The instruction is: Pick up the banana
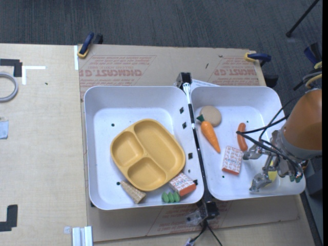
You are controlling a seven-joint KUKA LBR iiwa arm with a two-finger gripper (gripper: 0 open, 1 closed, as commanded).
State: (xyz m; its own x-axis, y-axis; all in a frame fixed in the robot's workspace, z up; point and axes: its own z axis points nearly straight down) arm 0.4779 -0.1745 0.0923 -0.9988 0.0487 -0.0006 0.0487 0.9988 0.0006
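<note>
1. The arm (307, 124) reaches in from the right, and its gripper (262, 181) hangs low over the front right corner of the right bin (225, 94).
2. I cannot tell the state of the gripper.
3. The cardboard (123, 68) under the bins bears red print, upside down and not clearly readable.
4. The banana (271, 175) is a small yellow patch just beside the gripper, mostly hidden.

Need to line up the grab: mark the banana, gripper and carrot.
banana (271, 175), camera view, yellow bit under the gripper.
gripper (262, 181), camera view, between fingertips.
carrot (210, 136), camera view, mid-body.
</note>
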